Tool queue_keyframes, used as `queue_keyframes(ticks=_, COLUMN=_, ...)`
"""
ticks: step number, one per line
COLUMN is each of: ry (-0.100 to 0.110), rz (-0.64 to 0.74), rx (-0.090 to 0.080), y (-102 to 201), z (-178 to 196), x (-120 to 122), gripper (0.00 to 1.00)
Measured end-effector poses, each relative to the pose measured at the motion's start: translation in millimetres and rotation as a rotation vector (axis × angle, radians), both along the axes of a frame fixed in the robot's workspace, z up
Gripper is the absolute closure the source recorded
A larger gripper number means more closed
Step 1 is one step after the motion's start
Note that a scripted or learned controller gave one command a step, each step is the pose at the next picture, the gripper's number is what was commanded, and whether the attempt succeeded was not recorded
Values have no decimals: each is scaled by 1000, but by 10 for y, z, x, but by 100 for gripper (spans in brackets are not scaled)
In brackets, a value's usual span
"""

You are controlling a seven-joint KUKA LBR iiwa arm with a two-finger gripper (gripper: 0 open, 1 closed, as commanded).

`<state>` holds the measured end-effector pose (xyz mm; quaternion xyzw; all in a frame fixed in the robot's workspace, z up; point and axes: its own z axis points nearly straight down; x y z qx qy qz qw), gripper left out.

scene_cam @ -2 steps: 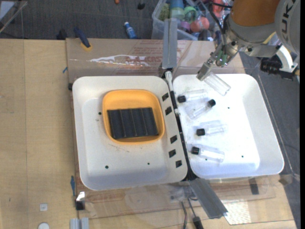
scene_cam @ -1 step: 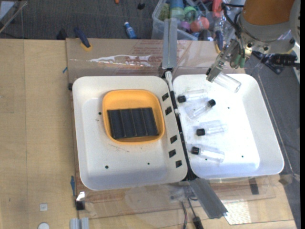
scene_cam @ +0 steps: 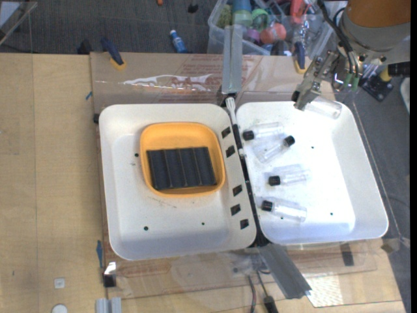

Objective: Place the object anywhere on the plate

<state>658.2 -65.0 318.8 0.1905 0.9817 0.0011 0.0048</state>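
Observation:
An orange plate (scene_cam: 148, 141) sits in the left bin (scene_cam: 124, 227), and a black ribbed slab (scene_cam: 181, 168) lies flat on it. Several clear vials with black caps lie in the right bin (scene_cam: 365, 207): one (scene_cam: 260, 133) near the divider, one (scene_cam: 277, 146) beside it, one (scene_cam: 288, 176) in the middle, and more nearer the front. Another clear vial (scene_cam: 324, 108) rests at the far rim of the right bin. My gripper (scene_cam: 303, 99) hangs over that far rim, its tip right beside this vial's left end. Whether it touches the vial I cannot tell.
A black-toothed divider (scene_cam: 234, 168) runs between the two bins. Behind the bins stands a clear tub (scene_cam: 218, 25) of colourful items. The arm's orange band (scene_cam: 381, 2) and cables fill the upper right corner. Wooden bench top lies to the left.

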Motion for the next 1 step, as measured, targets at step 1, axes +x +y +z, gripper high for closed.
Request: queue_keyframes(ticks=1, ry=6, rz=49, rx=0, y=8, z=-122, x=-5, gripper=100)
